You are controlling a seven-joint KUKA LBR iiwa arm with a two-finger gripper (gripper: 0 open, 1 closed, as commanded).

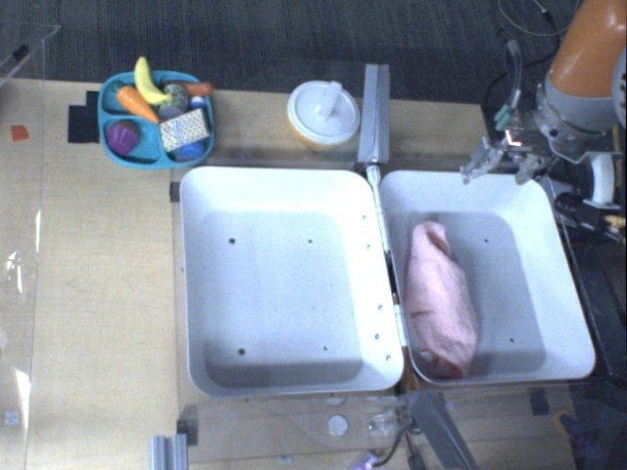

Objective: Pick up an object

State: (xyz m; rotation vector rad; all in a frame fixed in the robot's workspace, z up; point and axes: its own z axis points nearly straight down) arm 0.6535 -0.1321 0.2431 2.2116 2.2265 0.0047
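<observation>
A rolled pink cloth lies lengthwise along the left side of the right white bin. My gripper hovers at the far edge of that bin, up and to the right of the cloth and well apart from it. Its two fingers are spread and nothing sits between them. The grey arm with its orange band comes in from the upper right.
The left white bin sits beside the right one, with a metal divider bar behind their seam. A blue tray of toy food and a white lidded container stand on the bench behind the left bin.
</observation>
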